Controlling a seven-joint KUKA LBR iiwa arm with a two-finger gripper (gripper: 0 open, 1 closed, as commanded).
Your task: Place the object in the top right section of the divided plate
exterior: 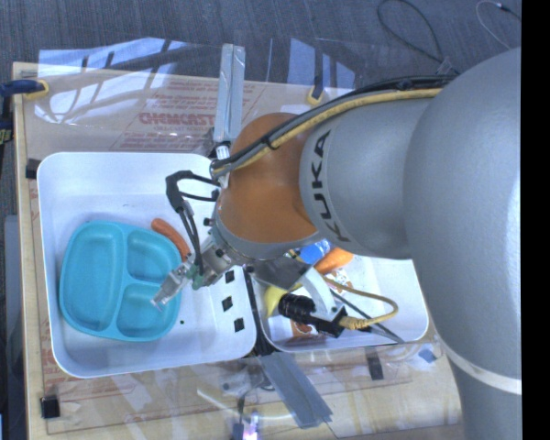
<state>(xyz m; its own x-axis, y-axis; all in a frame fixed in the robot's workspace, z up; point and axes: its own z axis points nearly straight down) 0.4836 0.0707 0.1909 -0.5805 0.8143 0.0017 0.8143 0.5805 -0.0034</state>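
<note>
At the far left, a blue clamp (20,88) grips the edge of the bench (101,122), whose brown top carries red printing under a clear sheet. The left bin (73,180) holds a blue divided plate (92,282) lying flat against its left side, with one long section on the left and two smaller ones on the right. The object, a slim orange piece (168,232), lies tilted at the plate's upper right edge. It seems to rest on the rim of the top right section rather than fully inside it, though the slant of the view makes that hard to judge. Just below it, the gripper (172,288) hangs low over the plate's lower right section, apart from the orange piece and with nothing seen in its grasp. Whether it is apart or together cannot be told from this angle. Behind it, the arm (385,172) with its orange band (261,186) stretches across the divide between the bins and covers most of the right bin (411,317). There, a yellow item (273,297), a blue item (317,248) and an orange item (335,261) peek out from under the wrist.
</note>
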